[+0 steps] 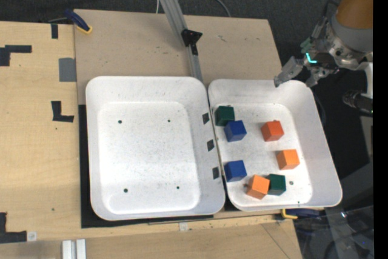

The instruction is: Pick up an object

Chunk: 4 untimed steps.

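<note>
Claw: gripper sits at the far right corner of the right bin, above or just outside its rim; nothing is seen between its tips, and how wide they stand I cannot tell.
Near row: an orange cube touches a dark green cube by the near rim. A grasp here risks catching both, or knocking one aside as the tips come down.
Near blue: a blue cube lies close to the wall shared with the left bin. One tip could land on that wall and stop short.
Middle right: another orange cube stands apart from the rest, as does a third orange cube beyond it. These look the safest picks, with room on each side.
Far pair: a second blue cube touches or nearly touches a second green cube. Same double-grab risk, and they are farthest across from the claw.
Rim: descending from where it hangs now would likely strike the bin's edge, so it must first travel inward over the cubes.
Slip: the cubes are small, and an off-centre closing could squirt one away.
</note>
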Tool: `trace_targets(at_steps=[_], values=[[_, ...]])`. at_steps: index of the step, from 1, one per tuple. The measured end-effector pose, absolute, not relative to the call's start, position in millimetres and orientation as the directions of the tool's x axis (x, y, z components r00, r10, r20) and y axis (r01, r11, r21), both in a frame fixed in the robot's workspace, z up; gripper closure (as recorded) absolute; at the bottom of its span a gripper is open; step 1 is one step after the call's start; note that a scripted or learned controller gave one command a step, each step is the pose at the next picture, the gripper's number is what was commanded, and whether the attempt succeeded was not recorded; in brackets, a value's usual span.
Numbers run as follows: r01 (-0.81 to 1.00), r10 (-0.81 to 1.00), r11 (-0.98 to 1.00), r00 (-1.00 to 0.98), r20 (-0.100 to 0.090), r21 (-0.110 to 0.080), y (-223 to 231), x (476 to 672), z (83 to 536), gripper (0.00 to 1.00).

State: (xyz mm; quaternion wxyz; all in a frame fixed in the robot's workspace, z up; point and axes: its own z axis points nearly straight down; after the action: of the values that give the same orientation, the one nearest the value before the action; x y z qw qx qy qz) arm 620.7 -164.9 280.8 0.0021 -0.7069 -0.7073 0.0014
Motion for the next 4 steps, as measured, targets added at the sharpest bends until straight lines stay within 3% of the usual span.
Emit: trace_targets(at_steps=[1, 4], values=[[1.000, 1.000, 0.002, -0.002, -0.001, -0.001, -165, 621.3, 283, 0.00], [1.000, 1.000, 0.002, -0.002, 0.000, -0.006, -140, 610.4, 115, 0.00]])
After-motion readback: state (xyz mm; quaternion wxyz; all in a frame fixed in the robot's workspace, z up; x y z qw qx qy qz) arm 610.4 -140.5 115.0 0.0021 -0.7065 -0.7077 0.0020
